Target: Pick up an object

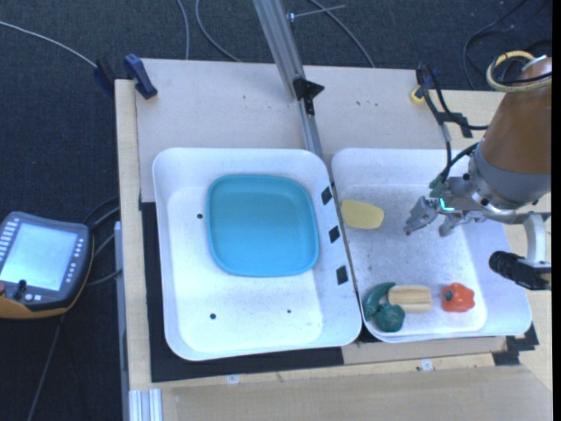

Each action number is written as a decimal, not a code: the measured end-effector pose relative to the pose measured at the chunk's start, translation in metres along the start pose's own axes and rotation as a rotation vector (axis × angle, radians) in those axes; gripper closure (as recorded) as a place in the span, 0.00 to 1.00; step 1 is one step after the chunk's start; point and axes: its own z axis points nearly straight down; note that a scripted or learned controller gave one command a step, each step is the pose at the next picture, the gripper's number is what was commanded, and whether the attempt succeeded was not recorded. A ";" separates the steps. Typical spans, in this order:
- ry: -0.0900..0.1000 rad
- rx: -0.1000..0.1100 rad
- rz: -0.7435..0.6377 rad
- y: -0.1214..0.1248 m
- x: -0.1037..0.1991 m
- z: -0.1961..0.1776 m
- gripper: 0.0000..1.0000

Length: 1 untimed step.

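Gripper [430, 219] hovering over right bin [412, 257], fingers apart, gripping nothing. Yellow piece [362, 214] just left of it; green piece [384, 307], tan block [410, 298], red piece [457, 297] along near edge. Blue plate [263, 224] in left bin [180, 261]

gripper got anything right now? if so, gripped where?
Nothing held. The gripper hangs over bare floor of the right bin, nothing between its jaws. The yellow piece lies apart to its left; the other items sit along the near wall.
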 end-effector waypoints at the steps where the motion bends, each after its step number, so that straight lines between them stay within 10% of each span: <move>1: 0.000 0.000 0.000 0.000 0.000 0.000 0.00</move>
